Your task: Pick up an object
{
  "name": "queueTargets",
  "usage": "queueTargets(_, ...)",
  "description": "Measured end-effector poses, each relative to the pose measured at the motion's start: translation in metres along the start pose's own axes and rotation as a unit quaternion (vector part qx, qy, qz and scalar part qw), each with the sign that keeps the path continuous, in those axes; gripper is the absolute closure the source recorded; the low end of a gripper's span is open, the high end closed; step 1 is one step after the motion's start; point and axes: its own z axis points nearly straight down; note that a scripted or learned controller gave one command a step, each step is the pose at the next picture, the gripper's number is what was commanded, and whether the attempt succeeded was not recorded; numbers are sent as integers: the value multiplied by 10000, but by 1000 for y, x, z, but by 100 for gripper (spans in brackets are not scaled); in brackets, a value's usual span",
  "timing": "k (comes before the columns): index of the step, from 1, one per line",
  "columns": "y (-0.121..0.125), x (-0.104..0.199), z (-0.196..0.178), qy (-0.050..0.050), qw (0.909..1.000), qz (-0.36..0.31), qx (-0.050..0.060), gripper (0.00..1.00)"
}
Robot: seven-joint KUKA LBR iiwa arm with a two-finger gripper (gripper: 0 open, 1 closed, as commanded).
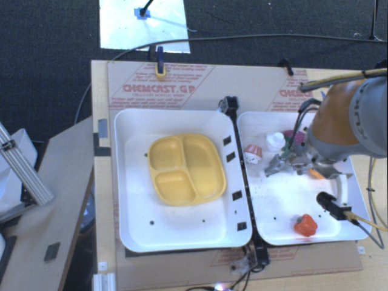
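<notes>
While the hand [276, 164] hangs low in the right bin [285, 235], whether it is apart or together I cannot tell. A red pepper [306, 225] lies at 5 o'clock from it, a small white cup [276, 140] at 12. Crowded items risk a glancing miss.

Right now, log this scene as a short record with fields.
left bin: holds a yellow divided tray
right bin: red pepper-like toy near the front, small white and red item and white and purple item at the back
arm: reaches into the right bin
gripper: low in the right bin, grasp unclear
</notes>
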Motion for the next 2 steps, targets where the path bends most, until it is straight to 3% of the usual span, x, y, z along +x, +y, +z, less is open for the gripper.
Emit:
queueTargets(1, 0, 0, -9, 1, 10000, 3, -4, 100)
queueTargets(2, 1, -6, -54, -5, 10000, 4, -13, 100)
